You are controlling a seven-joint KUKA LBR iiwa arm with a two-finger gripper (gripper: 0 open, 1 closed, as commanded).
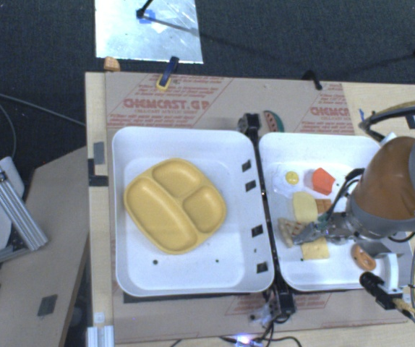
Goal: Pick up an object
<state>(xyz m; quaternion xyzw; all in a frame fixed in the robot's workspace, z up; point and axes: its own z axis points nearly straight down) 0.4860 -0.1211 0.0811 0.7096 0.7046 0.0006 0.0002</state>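
Since the small toy foods in the right white bin (pixel 370 284) look light, stiff and smooth, the flat yellow cheese-like block (pixel 304 207) right of centre seems graspable across its edges, while the gripper's (pixel 310 231) finger state stays unclear, low among them.

You can read red block lettering on the brown cardboard sheet (pixel 215 100) that lies on the counter under the two bins: "CHEMCAST GP" above the left bin, in a diagonal-striped border. The same print repeats above the right bin, where you can make out "CHEMCAST"; smaller print there is too blurred to read
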